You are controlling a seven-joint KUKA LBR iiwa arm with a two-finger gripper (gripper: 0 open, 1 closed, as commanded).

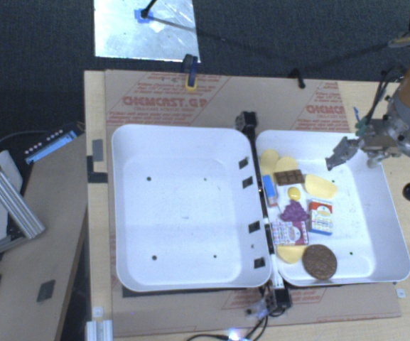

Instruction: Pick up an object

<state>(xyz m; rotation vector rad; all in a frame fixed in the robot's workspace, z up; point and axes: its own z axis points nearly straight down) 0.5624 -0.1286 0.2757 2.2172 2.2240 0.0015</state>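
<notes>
The right bin (375, 219) holds a cluster of small items along its left side: a brown chocolate bar (288, 177), yellow chip-like pieces (320, 186), a purple grape bunch (295, 211), a red and blue carton (321, 217), a blue tube (268, 187) and a round brown cookie (320, 261). My gripper (341, 153) hangs over the upper middle of this bin, just above and right of the yellow piece. It reaches in from the right and nothing shows between its fingers.
The left bin (180, 204) lies beside the right one, with a black hinge strip (258, 190) between them. A cardboard sheet (162, 98) lies under both bins. A shiny metal plate (146, 20) sits at the back.
</notes>
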